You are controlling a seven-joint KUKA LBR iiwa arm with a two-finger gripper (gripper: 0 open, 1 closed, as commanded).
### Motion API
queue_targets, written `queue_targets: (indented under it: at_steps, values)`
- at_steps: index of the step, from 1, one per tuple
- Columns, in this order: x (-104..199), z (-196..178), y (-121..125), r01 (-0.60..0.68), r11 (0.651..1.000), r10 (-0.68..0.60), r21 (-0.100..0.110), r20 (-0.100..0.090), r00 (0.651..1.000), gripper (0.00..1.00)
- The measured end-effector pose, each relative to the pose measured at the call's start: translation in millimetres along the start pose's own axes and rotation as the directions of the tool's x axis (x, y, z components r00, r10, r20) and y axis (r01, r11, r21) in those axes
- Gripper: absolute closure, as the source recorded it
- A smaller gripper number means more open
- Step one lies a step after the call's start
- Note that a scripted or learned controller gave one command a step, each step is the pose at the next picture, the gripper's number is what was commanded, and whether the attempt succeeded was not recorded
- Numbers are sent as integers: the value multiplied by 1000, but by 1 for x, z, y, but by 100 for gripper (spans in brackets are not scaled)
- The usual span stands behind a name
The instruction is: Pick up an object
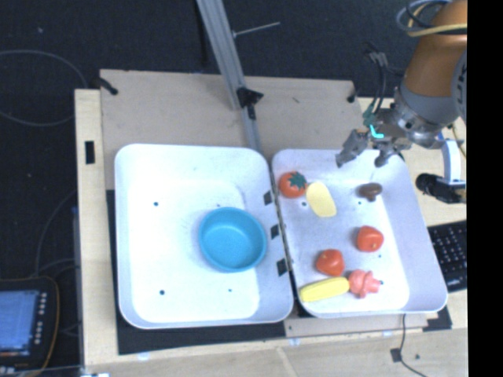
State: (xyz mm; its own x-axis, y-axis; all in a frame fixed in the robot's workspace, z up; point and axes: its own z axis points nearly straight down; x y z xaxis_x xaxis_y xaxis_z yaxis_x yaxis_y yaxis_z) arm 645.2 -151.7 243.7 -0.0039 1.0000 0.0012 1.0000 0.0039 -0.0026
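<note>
A robot gripper [365,152], fingers spread wide and empty, hangs over the far edge of the right bin [420,246], near a small brown object [369,189] that may slip aside if the fingers close off-center.

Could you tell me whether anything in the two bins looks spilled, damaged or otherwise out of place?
Nothing stands out. The blue bowl sits upright in the left bin, and the toy foods lie loose but apart in the right bin, including the yellow piece by its front rim. The hand hangs above that bin's back edge, holding nothing.
</note>
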Motion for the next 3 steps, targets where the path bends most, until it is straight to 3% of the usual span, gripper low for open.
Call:
queue_targets:
  at_steps: [1, 3]
  values:
    - [0, -3, 1, 0, 1000, 0, -5, 1, 1000, 0]
    - [-15, 90, -6, -5, 1000, 5, 0, 5, 1000, 0]
